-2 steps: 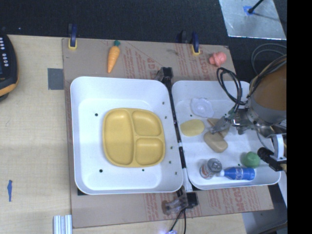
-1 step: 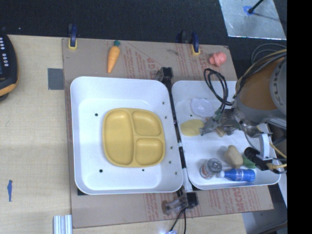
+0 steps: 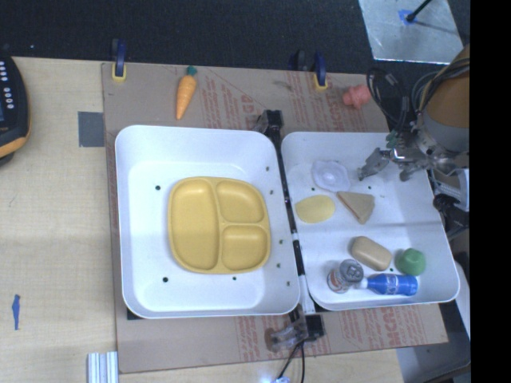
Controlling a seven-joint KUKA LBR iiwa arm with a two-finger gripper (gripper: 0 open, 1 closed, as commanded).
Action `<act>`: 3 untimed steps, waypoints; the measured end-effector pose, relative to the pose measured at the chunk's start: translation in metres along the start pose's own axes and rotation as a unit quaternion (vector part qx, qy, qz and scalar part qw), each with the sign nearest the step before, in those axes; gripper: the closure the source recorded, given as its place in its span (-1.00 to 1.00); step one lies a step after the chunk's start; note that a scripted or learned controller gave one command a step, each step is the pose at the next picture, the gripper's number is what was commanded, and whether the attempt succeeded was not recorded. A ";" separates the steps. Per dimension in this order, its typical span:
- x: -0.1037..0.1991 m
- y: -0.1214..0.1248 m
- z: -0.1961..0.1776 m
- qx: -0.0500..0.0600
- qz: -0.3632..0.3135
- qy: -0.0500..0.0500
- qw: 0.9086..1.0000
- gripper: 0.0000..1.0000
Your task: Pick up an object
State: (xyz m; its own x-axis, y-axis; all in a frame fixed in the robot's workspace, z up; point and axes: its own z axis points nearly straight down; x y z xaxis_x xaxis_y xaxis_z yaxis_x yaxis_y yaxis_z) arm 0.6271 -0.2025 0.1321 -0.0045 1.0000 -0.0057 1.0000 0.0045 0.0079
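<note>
The right bin (image 3: 447,214) holds several small items: a clear round lid (image 3: 329,172), a pale yellow oval (image 3: 314,208), a tan wedge (image 3: 357,206), a tan bun-shaped piece (image 3: 370,253), a green ball (image 3: 411,260), a small can (image 3: 345,275) and a blue bottle (image 3: 391,284) lying on its side. My gripper (image 3: 390,166) hangs over the bin's back right part, to the right of the clear lid. It is open, its two fingers spread with nothing between them.
The left bin (image 3: 144,174) carries a yellow divided plate (image 3: 218,223). Behind the bins on the board lie a toy carrot (image 3: 185,92) and a pink piece (image 3: 357,96). The arm's orange band (image 3: 449,100) and cables rise at the right.
</note>
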 end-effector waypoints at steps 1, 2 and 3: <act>0.061 -0.052 0.001 0.008 -0.002 0.004 1.000 -1.00; -0.006 -0.045 0.041 0.005 0.002 0.002 1.000 -1.00; -0.005 -0.044 0.029 0.004 0.000 0.001 1.000 1.00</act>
State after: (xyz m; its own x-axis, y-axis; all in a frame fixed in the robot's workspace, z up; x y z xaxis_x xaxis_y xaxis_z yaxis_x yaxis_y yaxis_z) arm 0.5830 -0.2074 0.1032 -0.0047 1.0000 -0.0028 1.0000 0.0047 -0.0008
